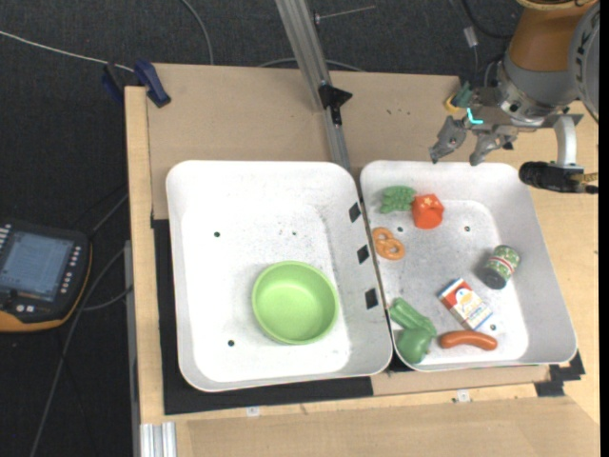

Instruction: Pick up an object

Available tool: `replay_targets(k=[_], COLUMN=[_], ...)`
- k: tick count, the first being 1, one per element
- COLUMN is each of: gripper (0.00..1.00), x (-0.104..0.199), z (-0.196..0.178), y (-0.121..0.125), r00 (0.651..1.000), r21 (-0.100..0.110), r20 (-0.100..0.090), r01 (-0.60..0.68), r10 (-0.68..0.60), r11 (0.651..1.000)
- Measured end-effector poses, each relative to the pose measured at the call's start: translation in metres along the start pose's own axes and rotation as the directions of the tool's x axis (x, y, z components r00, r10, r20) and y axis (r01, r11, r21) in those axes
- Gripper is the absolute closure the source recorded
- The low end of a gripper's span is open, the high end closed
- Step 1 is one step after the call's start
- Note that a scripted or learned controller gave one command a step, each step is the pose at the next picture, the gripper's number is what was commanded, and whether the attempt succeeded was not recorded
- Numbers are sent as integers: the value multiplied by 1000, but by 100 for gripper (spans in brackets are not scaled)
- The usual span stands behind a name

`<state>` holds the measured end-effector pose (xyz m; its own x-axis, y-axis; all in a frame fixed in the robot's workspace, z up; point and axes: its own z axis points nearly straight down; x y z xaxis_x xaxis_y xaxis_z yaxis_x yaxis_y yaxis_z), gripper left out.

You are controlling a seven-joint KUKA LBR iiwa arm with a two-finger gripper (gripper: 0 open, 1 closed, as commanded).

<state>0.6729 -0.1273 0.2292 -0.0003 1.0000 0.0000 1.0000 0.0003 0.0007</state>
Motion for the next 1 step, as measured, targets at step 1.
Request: replay_targets(k=[1], gripper=[0], x=[0], z=[0], y=[0], r00=[1000], r21=[0], r20=[0], r01=[0], r10=[0], r11=[1000])
